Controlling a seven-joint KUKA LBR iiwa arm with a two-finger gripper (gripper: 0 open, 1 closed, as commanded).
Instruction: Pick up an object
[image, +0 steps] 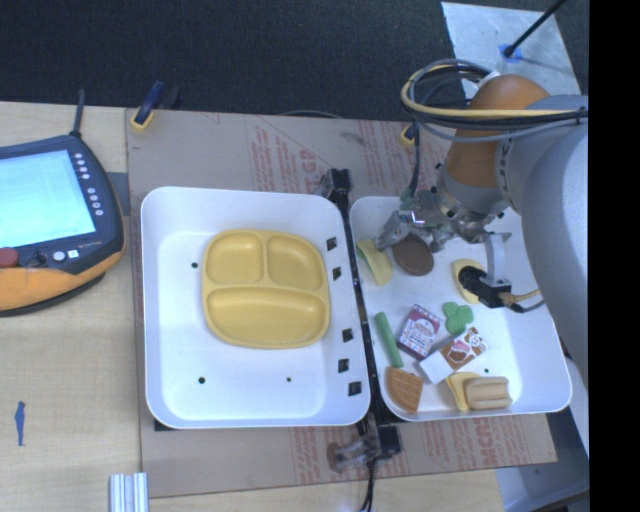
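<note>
Two shallow white bins sit side by side on a brown cardboard sheet (250, 150).

Left bin (170, 380): one yellow plastic plate with three compartments (266, 288), lying flat near the middle.

Right bin (535, 385): a mixed lot of toy food.
- Far end: one brown rounded toy piece (412, 258), with one pale yellow wedge (375, 262) just to its left.
- Middle: one green stick (388, 338), one maroon-and-white small carton (420, 330), one green lumpy piece (458, 318), one red-and-white small carton (465, 348) and one white cube (436, 368).
- Near end: one orange waffle-patterned piece (404, 390) and one tan hot-dog bun (480, 392).

Grey two-finger gripper (428, 225): over the far end of the right bin, on the arm coming in from the right. Whether it is open or closed cannot be told. The brown rounded toy piece lies just on the near side of the gripper, close under it. Whether the two touch cannot be told.
</note>
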